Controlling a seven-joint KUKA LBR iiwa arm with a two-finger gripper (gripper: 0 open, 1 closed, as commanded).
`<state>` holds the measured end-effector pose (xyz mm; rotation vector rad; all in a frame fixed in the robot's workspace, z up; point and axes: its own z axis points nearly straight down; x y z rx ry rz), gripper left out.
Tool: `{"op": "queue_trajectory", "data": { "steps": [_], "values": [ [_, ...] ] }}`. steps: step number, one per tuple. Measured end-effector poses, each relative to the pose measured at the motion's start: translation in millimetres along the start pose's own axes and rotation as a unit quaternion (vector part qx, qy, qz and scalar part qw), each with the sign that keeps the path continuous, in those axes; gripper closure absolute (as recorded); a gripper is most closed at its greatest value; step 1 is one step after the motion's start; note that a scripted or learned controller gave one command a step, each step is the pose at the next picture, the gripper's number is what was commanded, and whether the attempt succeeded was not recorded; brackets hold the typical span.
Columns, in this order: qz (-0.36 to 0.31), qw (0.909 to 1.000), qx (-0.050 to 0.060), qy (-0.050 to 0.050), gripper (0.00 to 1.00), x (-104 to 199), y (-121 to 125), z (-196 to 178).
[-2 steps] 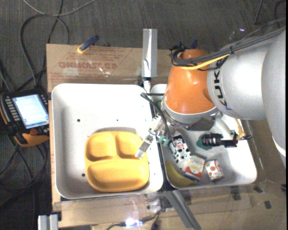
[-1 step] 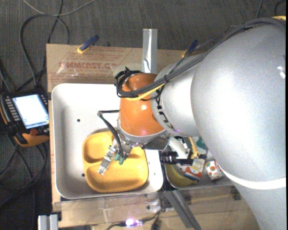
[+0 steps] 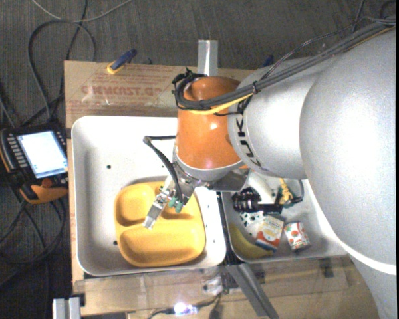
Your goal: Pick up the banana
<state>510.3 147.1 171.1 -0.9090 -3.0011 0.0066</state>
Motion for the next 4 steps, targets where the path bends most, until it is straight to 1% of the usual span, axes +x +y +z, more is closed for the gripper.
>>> {"op": "queue_trajectory", "data": {
  "steps": [1, 2, 3, 4],
  "values": [
    [-0.012, 0.9998, -0.012, -0.006, 0.00, -49, 2, 61],
    [-0.014, 0.9998, -0.011, 0.001, 1.00, -43, 6, 56],
    [0.111, 0.9938, 0.000, -0.002, 1.00, -71, 58, -19],
    [-0.080, 0.9967, -0.009, -0.006, 1.00, -42, 41, 48]
  ]
}}
